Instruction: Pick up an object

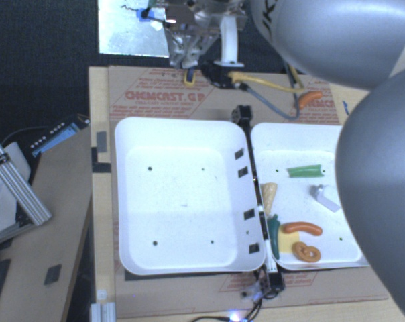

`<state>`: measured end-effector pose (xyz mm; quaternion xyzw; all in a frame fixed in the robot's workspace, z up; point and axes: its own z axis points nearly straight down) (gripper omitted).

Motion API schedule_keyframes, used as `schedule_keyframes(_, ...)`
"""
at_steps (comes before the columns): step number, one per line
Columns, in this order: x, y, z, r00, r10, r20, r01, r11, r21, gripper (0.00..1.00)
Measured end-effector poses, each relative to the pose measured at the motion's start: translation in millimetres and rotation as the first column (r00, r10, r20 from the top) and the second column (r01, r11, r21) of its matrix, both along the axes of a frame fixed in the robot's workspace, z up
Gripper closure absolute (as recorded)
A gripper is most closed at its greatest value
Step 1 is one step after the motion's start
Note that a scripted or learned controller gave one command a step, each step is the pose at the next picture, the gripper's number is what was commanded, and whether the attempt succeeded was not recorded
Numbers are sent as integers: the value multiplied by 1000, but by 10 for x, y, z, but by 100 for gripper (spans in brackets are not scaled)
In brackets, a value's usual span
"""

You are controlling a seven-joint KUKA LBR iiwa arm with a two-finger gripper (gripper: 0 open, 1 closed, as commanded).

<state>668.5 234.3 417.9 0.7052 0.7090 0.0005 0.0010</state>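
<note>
Nearest, the grey arm is seen, the end effector is hung beyond the left bin, its opening not to be told, and the orange sausage lies ungrasped in the right bin, so nothing is judged picked yet.

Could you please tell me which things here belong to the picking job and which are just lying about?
For the job: the gripper; the right bin with its green stick, cone, grey piece, sausage and pretzel.

Just lying about: the orange piece on the cardboard beyond the bins; the blue-and-black device and metal rail at the left.
</note>
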Motion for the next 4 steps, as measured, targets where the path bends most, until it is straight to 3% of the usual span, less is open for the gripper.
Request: schedule_keyframes(4,0,1,-55,1000,0,1,0,1000,0,100)
